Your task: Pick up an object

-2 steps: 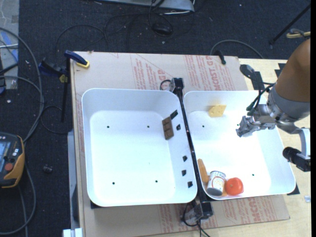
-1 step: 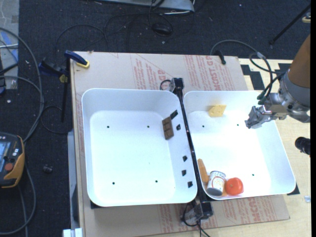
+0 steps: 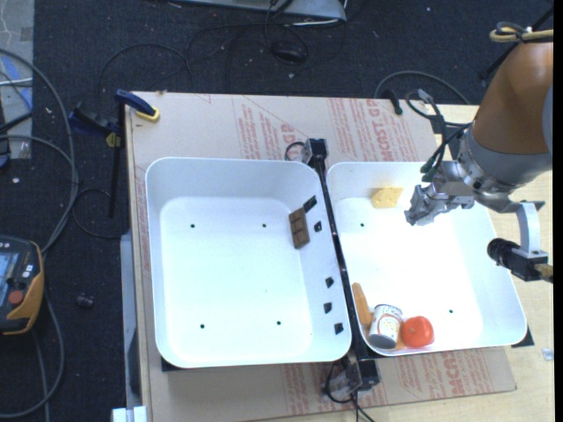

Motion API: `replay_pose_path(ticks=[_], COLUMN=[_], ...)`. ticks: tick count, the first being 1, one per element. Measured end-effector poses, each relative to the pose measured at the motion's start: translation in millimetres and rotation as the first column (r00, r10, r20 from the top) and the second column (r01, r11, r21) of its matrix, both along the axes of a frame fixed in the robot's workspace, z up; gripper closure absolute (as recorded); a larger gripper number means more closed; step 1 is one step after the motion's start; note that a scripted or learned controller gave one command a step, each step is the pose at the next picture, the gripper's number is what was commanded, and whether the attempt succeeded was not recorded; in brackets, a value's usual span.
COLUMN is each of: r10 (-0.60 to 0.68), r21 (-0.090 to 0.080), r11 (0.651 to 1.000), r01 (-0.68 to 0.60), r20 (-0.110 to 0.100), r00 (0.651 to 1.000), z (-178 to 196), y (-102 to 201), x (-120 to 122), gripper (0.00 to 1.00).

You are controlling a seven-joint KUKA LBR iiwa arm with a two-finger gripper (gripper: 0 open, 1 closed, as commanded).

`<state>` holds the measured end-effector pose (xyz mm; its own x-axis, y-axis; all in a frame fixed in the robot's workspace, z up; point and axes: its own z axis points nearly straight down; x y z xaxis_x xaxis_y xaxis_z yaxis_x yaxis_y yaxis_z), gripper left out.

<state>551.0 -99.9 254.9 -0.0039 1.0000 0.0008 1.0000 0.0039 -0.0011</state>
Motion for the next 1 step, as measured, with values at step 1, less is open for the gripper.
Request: replay_pose_path(ticks=[1], r10=[0.001], r21=[0.000], r11=[1.000], r01=[-0.001], r20=[0.001], r00=[1.000], z=[-4.7], y=[52.3], x=[7.5], gripper=[1.00])
